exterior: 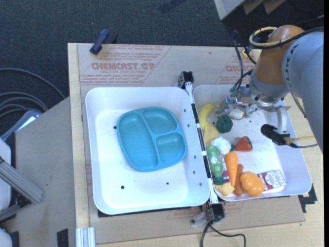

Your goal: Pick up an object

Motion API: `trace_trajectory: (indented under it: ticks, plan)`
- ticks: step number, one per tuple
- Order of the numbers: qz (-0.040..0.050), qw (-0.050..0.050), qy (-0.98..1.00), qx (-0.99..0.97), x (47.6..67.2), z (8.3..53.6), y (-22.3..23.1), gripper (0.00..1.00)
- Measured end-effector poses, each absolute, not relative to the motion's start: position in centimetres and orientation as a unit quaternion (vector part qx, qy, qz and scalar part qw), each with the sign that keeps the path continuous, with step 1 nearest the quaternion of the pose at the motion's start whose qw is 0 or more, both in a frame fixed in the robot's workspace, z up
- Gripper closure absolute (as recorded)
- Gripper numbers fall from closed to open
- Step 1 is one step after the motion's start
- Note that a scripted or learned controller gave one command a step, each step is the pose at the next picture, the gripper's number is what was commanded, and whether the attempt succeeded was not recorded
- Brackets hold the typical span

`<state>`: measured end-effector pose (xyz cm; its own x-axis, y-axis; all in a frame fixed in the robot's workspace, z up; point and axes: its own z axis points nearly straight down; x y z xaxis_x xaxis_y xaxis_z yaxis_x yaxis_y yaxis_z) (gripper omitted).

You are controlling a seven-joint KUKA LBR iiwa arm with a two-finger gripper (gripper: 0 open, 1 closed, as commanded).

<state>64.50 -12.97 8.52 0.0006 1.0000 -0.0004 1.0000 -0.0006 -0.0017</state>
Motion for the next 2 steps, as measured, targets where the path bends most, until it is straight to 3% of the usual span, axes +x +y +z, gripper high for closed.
trace_trajectory:
  ticks: [1,2]
  plan:
    - [0.0098,0.000,-0.706,-0.708,66.3,8.7,-10.4,0.00]
    - [0.0004,0.001,-0.707,-0.708,60.4,8.5,-11.0,0.00]
